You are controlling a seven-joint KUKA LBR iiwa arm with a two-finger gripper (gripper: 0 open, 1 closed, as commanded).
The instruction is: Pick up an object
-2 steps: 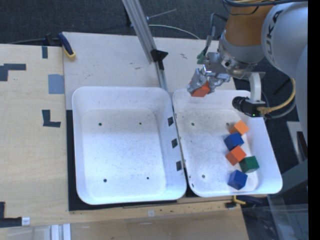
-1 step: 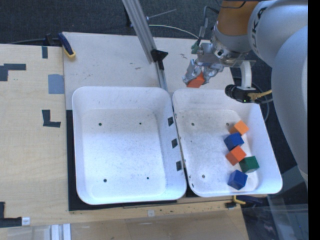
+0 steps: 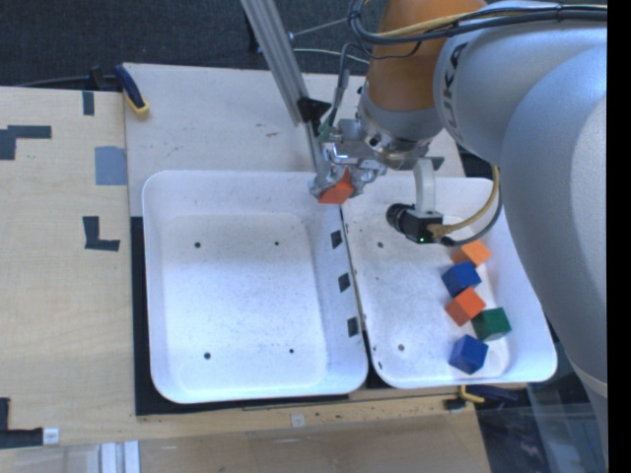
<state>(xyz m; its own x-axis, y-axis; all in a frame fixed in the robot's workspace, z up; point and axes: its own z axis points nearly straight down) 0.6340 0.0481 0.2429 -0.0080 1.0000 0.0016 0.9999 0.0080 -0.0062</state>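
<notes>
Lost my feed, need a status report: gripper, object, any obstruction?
Gripper shut on orange block, up over the bins' shared rim. Five blocks lie in right bin. Nothing in the way.

You look down from one fixed camera above the surface (image 3: pixel 59 264), tilted at a slant, far enough off to take in both bins. The gripper (image 3: pixel 340 180) sits upper centre (the arm enters from your right), with the bins spreading below it.

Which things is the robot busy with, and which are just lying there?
Busy with: pincer; orange block between its fingers.
Just lying there: two blue blocks; two more orange blocks; green block; blue-and-yellow clamp.
</notes>
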